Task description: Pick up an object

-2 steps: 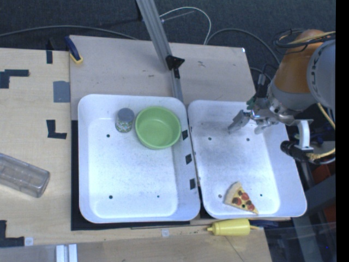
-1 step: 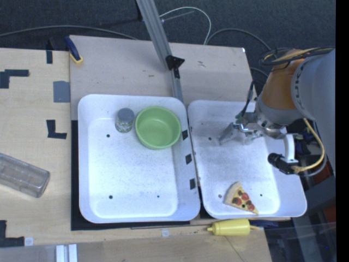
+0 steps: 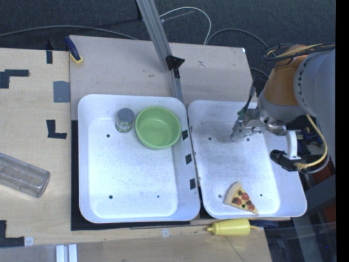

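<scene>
— Camera view first: where is the tool point(image 3: 238, 131)?

— Low over the right bin point(image 3: 218, 162), in its upper part, at the end of the grey arm point(image 3: 305, 86) that reaches in from the right. Its dark tip sits at or just above the bin's white floor; I cannot tell whether it touches.

— Open or closed?

— Hard to say. The fingers blur into one dark shape at this slant, so I cannot tell how far apart they stand. Nothing shows between them.

— What could it pick up?

— In the same bin, a pizza slice point(image 3: 240, 197) (a toy, by the look of it) lies flat near the front edge, well apart from the tool. The left bin point(image 3: 103, 195) has a green bowl point(image 3: 158, 127) upright near its back right corner, and a small grey-lidded jar point(image 3: 125, 120) just beside the bowl on its left, seemingly touching it.

— Anything outside the bins?

— A yellow bottle point(image 3: 232, 228) lies on its side on the surface point(image 3: 32, 108) just in front of the right bin. A clear plastic container point(image 3: 22, 174) lies far to the left.
</scene>
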Robot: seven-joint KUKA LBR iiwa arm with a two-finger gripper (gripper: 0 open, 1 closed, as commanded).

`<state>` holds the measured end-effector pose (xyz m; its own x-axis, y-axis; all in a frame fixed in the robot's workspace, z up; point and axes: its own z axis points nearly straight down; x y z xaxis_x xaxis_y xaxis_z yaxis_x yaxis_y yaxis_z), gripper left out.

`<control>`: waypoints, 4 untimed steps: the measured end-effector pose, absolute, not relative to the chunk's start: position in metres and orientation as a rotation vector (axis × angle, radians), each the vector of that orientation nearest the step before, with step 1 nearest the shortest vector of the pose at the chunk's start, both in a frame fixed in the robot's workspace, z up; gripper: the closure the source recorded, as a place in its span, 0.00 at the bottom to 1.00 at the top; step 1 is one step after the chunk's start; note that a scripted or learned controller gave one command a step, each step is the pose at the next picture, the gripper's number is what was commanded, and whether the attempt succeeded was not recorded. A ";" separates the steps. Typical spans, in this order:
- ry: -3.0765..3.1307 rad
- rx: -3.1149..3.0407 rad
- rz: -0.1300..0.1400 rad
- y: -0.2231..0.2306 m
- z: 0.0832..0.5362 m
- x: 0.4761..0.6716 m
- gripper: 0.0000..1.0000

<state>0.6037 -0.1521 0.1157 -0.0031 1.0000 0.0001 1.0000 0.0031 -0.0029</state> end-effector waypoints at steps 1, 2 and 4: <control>-2.226 -2.224 -0.004 -0.158 0.178 0.604 1.00; -2.226 -2.223 -0.004 -0.158 0.231 0.605 1.00; -2.228 -2.211 -0.001 -0.048 0.245 0.583 1.00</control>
<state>0.5834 -0.0484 0.2453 -0.0077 1.0000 0.0023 1.0000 0.0077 -0.0018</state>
